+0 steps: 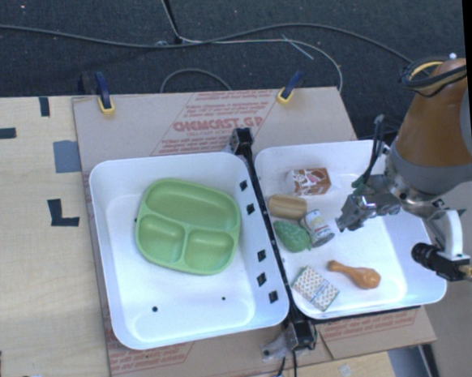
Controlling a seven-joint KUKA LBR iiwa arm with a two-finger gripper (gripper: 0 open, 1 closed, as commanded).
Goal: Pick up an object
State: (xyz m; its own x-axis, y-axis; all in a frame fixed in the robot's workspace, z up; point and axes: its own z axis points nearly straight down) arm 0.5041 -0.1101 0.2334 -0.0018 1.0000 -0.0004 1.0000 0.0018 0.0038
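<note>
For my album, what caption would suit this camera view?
Robot arm's pincer hovers over the right bin of small objects, beside a green divided plate in the left bin.

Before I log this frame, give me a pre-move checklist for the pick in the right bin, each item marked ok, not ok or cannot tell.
1. Gripper is over the right bin: ok.
2. Something held between its fingers: cannot tell.
3. A target lies close by: ok, the small can sits just left of the gripper.
4. That target stands apart from its neighbours: not ok, it touches the green item and lies beside the tan roll.
5. Easier isolated picks exist: ok, the orange drumstick toy and the checkered packet lie apart.
6. Green tray stays out of the way in the left bin: ok.
</note>
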